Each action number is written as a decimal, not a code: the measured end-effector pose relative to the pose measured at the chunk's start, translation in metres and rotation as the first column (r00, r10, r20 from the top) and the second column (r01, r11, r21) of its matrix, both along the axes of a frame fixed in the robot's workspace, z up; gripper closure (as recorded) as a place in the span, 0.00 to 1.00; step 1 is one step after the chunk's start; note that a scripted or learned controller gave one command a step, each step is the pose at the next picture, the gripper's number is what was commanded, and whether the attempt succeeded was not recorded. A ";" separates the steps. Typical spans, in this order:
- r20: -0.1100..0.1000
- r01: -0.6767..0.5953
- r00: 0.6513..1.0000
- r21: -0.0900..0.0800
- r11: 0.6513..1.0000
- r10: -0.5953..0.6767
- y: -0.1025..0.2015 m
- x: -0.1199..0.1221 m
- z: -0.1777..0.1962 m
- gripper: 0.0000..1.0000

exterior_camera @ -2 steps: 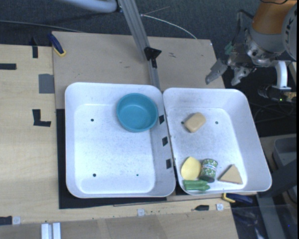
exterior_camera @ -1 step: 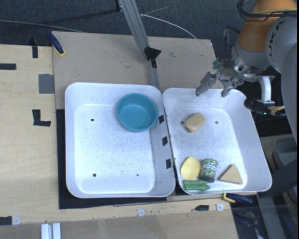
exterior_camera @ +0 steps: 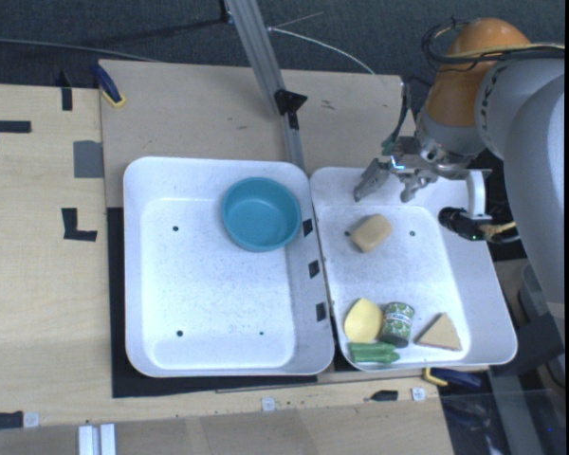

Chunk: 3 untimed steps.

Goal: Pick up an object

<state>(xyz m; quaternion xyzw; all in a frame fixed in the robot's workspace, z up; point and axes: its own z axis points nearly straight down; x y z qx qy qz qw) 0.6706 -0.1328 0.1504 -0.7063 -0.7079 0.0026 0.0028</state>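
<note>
Bench (exterior_camera: 38, 282): pale wood-grain top with scattered black tape marks along its left side and a grey patch (exterior_camera: 88, 157) near the left. A tan board (exterior_camera: 199, 112) lies across the middle, reaching toward the far edge. On it, a black mat (exterior_camera: 117, 292) shows under the left bin (exterior_camera: 218, 349), white and shallow. The right bin (exterior_camera: 479, 292), also white, sits just beside it, rims touching at the centre. Yellow-and-blue clamps: one (exterior_camera: 109, 87) at the board's far left corner, another (exterior_camera: 446, 378) at the near edge below the right bin.
</note>
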 end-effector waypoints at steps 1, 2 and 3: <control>0.006 -0.001 1.000 -0.002 1.000 0.001 0.003 -0.001 -0.063 0.00; 0.006 -0.002 1.000 -0.002 1.000 0.002 0.004 0.000 -0.050 1.00; 0.011 0.001 1.000 -0.001 1.000 -0.001 -0.002 -0.006 0.005 1.00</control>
